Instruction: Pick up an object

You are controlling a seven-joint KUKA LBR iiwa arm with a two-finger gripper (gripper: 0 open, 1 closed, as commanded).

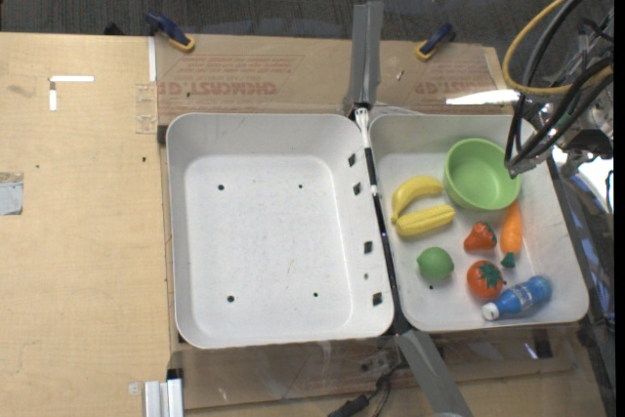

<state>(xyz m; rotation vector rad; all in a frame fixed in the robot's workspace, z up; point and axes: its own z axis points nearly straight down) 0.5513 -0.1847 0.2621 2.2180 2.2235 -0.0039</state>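
Whether the jaws (516,163) hold anything, I cannot tell. They hang at the green bowl (480,175)'s rim; banana (422,207), carrot (512,233) and tomato (484,278) lie beyond, in the same bin (574,283), probably awaiting picking.

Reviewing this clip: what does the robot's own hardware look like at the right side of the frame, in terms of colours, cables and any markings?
Little of the arm is visible: dark and shiny metallic parts at the right edge, blurred. Looping over it is a bundle of cables, one yellow and the others black, arching from the top right corner down toward the green bowl. A slim dark tip pokes out beside the bowl's rim. No markings are legible.
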